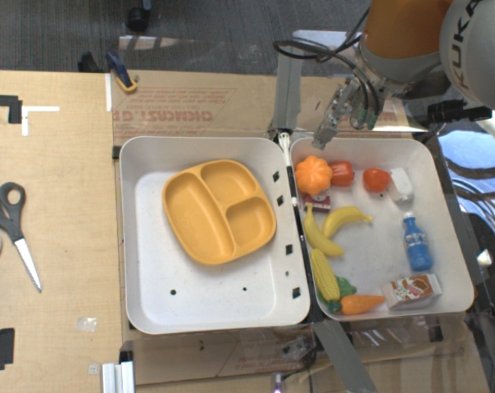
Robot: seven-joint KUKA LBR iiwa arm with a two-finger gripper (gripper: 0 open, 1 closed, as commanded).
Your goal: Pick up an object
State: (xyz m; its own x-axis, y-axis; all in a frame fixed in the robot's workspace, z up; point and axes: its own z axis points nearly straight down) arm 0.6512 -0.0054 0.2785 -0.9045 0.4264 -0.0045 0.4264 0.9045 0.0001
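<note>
**Hand above the back rim of the right bin, toys spread below it**

At the far left, scissors [14,228] lie on the bare table [59,301], well apart from both bins. The left bin [141,301] holds a yellow divided plate [219,210], set toward its back and right, with open white floor along the front and left walls. The two bins touch along a shared edge near the middle of the view.

The right bin [448,244] is crowded along its left wall. An orange pumpkin-like toy [313,174] sits at the back left corner, touching a red piece [342,173] beside it. In front of these two yellow bananas [333,228] lie crossed, then a corn cob [325,275] runs along the wall, with an orange carrot [362,304] at the front. The middle floor of this bin is open. Farther right sit a red tomato [376,179] beside a small white object [400,184], a blue bottle [417,246] lying toward the right wall, and a small carton [411,291] in the front right corner.

The hand [333,125] hangs over the back rim of the right bin, tilted down to the left, its tip just behind and above the pumpkin toy and the red piece, touching neither. Nothing sits between its fingers; whether they are spread or closed I cannot tell. The grey and orange arm [407,15] fills the upper right, above the bin's back right corner.
</note>
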